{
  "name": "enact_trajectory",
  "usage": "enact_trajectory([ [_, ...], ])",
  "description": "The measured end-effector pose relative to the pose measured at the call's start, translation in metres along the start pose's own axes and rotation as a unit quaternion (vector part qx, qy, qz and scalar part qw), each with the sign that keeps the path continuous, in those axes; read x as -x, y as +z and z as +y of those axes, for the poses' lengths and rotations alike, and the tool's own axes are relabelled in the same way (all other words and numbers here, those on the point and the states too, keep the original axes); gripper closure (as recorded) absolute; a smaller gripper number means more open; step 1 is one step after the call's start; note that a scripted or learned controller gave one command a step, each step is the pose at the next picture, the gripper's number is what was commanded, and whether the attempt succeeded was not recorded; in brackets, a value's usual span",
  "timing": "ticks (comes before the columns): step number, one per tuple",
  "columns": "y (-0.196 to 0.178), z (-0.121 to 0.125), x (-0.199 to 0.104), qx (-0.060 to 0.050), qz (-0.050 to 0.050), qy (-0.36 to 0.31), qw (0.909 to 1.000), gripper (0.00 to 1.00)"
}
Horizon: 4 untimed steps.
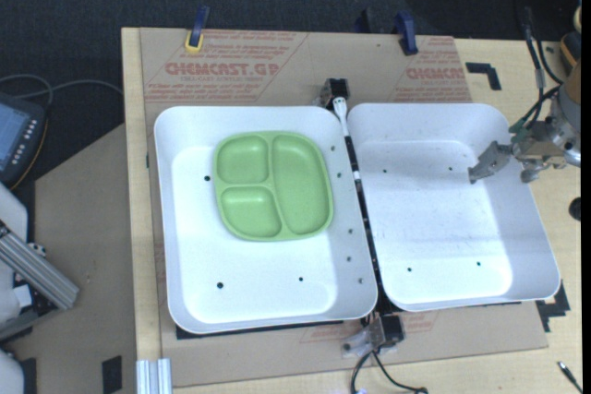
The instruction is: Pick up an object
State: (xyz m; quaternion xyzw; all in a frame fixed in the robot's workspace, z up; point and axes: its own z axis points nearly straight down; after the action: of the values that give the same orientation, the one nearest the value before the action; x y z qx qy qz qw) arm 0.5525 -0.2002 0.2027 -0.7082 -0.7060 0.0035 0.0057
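The bench carries 2 shallow white bins side by side on a brown board. The left bin (pixel 185 291) holds the only object I can see, a pale green divided plate (pixel 274 185) with 3 compartments, lying flat in the upper middle of that bin, its right edge near the bin's right wall but apart from it. The right bin (pixel 443 281) shows just a few small dark specks on its floor. The gripper (pixel 503 160) hangs over the upper right corner of the right bin, close to its right wall, reaching in from the right. 1 grey finger points down and to the left toward the bin floor; nothing sits between the fingers, but from this slanted view I cannot tell whether they are spread or closed. The plate is well apart from the gripper, with the 2 inner bin walls between them. Risks as I judge them: a descent where the gripper stands now would close on bare floor, since the plate is in the other bin. A low traverse to the left could strike the adjoining bin walls. The plate is wide, flat and smooth, so the fingers would need to catch a rim or a divider; a poor bite could let it slip or tilt.
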Motion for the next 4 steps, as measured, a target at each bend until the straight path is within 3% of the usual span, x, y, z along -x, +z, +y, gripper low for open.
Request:
enact_trajectory([
  [1,-0.007,0.003,0.0,0.007,-0.002,-0.002,1.0,0.0],
  [4,0.121,-0.003,0.0,0.004,0.0,-0.002,1.0,0.0],
])
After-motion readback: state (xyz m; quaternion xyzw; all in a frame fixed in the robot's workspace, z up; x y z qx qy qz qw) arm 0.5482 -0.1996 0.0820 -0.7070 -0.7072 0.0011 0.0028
